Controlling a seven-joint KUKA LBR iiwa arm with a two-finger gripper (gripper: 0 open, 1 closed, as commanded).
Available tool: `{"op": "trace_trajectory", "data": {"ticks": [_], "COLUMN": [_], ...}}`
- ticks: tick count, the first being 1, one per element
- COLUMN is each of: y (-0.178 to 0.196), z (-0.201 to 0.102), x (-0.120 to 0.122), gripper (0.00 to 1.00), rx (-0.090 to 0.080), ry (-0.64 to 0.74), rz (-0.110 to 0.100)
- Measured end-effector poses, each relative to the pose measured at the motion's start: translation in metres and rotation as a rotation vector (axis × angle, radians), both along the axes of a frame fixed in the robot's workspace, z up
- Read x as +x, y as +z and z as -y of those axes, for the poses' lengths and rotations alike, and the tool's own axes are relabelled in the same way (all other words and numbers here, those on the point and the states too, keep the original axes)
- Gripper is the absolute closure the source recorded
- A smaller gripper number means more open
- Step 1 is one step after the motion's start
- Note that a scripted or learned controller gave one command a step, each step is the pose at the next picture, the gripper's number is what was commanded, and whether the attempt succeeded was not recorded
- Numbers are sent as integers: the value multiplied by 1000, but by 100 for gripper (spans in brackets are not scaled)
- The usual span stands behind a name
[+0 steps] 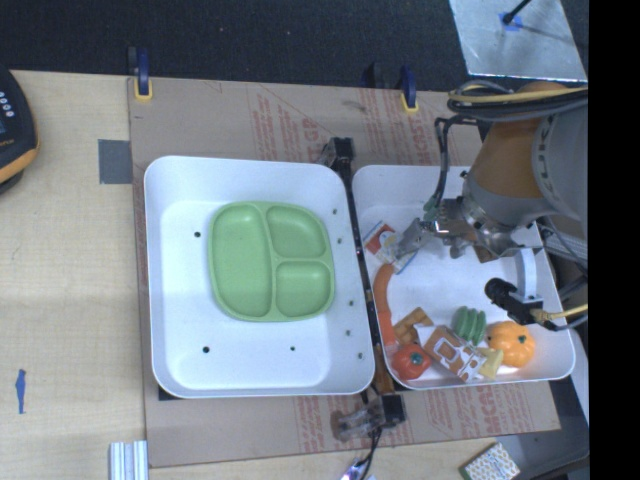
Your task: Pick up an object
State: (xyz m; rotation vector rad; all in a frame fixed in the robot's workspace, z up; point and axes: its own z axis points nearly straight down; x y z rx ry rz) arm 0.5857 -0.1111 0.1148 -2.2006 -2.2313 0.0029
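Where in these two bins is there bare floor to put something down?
The left bin has bare floor all round the green divided plate, widest along its near and left walls. The right bin is crowded along its near wall with toy food, including the orange pumpkin; the pincer hangs above its far left part.

Red print runs across the cardboard sheet under the bins, too blurred to read.

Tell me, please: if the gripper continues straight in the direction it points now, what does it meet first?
The gripper points down-left. It would probably first meet the small red and white packet against the right bin's left wall; depth is unclear.
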Motion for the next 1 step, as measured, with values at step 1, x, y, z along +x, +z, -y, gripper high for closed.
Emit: {"op": "trace_trajectory", "data": {"ticks": [1], "y": [-25], "z": [1], "x": [-63], "gripper": [0], "rx": [-2], "ry": [-10], "rz": [-5]}}
